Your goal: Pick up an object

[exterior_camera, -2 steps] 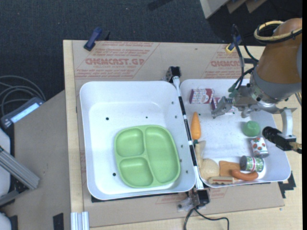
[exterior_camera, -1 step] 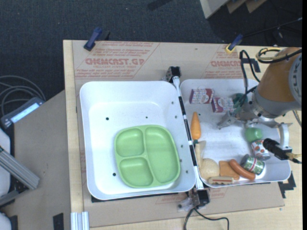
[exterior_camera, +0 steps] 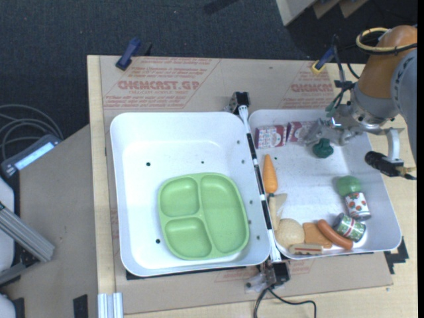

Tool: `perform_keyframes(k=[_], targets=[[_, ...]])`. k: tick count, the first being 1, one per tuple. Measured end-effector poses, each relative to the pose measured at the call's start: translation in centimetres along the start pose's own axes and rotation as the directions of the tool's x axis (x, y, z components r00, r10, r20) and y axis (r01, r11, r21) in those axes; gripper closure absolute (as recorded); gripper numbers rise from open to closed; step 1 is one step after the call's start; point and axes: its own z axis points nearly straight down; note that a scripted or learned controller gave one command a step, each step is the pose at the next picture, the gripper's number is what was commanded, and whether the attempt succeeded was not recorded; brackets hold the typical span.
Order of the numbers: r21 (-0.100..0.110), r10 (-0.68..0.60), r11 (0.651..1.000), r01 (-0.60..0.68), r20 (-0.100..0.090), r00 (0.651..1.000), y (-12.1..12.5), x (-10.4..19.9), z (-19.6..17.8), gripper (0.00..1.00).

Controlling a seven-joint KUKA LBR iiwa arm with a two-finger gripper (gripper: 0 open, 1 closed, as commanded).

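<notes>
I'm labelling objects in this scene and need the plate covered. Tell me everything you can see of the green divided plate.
The green divided plate is pale green and looks like smooth plastic, a rounded rectangle with a raised rim. Low ridges split it into three compartments: one long section on the view's right side and two smaller ones on the left. It lies flat, right side up, slightly rotated, on the floor of the left bin, toward the near edge. Nothing lies in it.

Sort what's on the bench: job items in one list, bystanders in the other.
Job: gripper, dark green object under it, carrot, milk carton, sausage, cans.
Bystanders: green divided plate, blue clamps, cables.
</notes>
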Motion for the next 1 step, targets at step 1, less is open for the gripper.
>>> perform_keyframes(k=[1], targets=[[-0.009,-0.002,1.0,0.002,0.003,1.0,-1.01,3.83,-0.21,0.0]])
